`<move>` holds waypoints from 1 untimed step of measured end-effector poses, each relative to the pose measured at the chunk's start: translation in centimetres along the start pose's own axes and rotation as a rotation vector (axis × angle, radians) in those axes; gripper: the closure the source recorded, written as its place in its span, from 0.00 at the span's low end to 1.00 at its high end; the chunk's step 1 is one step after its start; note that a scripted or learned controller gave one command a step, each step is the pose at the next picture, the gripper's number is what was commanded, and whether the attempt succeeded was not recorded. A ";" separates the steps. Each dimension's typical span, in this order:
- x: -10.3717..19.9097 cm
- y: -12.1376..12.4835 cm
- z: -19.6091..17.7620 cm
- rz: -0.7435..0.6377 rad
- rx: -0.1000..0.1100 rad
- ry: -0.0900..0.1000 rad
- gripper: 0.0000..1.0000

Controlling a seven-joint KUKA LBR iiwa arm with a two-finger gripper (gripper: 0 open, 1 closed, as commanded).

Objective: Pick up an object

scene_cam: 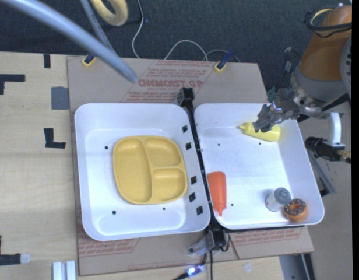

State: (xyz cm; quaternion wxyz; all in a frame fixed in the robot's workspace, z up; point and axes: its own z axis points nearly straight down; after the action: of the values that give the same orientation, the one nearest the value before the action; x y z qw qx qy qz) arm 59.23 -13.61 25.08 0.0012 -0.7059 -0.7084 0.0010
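A yellow object [267, 133] lies at the back of the right bin [249, 162], near its far right corner. My gripper [264, 121] is down directly over it, its dark fingers covering part of the yellow piece. An orange carrot-shaped object [218, 192] rests near the right bin's left wall. A small grey cylinder [277, 199] and an orange doughnut-like piece [296, 209] sit in the right bin's front right corner. A yellow divided plate [149, 169] lies in the left bin [95, 133].
A black divider [193, 156] runs between the two bins. The bins stand on a cardboard sheet [162, 80]. The arm's orange-banded wrist [325, 45] rises at the right. A grey pole [63, 25] crosses the upper left.
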 end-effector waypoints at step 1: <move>4.4 -2.2 1.4 0.000 0.001 0.001 1.00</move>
State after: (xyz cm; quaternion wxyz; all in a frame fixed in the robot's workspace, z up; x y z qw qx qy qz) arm 57.04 -9.22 23.67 0.0016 -0.7057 -0.7085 0.0011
